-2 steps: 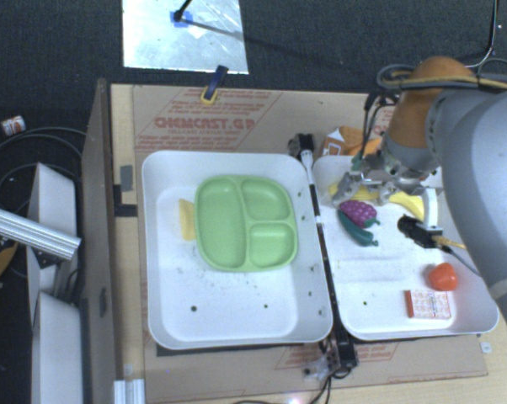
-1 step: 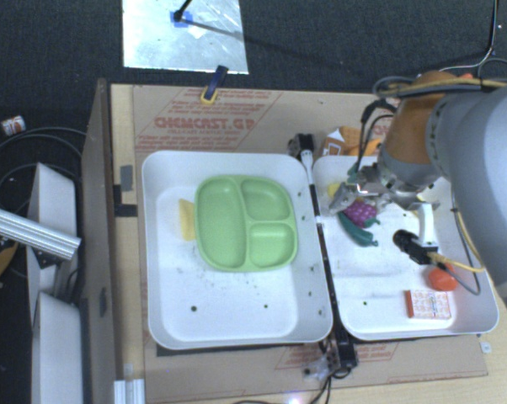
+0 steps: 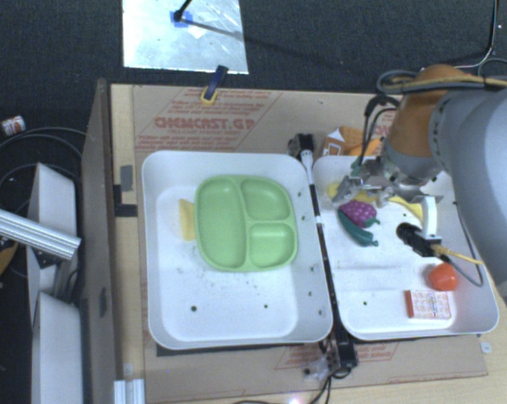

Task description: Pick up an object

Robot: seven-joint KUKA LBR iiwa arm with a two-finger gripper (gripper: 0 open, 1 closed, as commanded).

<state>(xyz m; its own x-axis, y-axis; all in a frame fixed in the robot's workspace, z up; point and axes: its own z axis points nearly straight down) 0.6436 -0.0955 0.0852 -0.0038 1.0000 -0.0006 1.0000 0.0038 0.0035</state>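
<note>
Camera view, fingers (image 3: 352,188) low over purple grapes (image 3: 359,213) — spread cannot be told, right bin (image 3: 380,310).

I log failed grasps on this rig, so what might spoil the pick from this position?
1. The gripper is low over the purple grape cluster, which touches a green item and a yellow one. It may catch two, or push them apart.
2. This happens close to the right bin's inner wall, so a finger may strike the rim.
3. The grapes look rounded and might slip.
</note>
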